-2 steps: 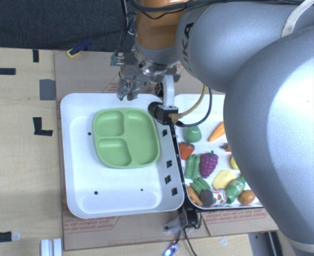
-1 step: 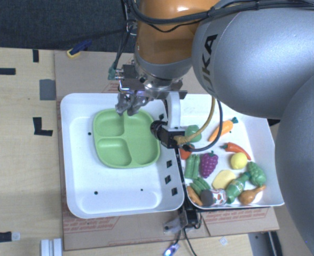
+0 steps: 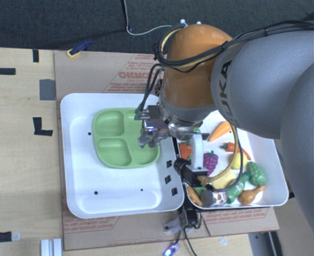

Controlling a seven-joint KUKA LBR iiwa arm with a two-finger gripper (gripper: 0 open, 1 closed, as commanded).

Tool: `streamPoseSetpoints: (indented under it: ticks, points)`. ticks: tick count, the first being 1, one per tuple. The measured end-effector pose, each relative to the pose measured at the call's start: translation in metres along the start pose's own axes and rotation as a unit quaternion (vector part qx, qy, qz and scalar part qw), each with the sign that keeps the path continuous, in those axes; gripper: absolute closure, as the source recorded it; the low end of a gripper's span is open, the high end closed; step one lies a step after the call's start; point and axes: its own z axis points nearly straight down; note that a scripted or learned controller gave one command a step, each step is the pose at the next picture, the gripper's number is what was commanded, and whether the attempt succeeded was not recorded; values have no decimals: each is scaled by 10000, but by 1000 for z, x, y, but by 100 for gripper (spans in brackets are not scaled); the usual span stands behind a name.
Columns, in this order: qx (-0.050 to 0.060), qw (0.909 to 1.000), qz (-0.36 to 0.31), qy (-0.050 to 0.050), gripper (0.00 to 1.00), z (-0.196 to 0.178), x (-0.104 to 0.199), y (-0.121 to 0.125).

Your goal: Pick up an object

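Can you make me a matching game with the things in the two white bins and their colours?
Things:
1. divided plate
2. toy banana
3. toy grapes
4. toy carrot

Colours:
A. purple
B. orange
C. light green
D. yellow

Right pairs: 1-C, 2-D, 3-A, 4-B. The plate lies in the left bin; the banana, grapes and carrot lie in the right bin.
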Motion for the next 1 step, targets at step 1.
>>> streamPoseSetpoints:
  ticks: [1]
  points:
    - [-97, 9999, -79, 50, 100, -122, 71, -28]
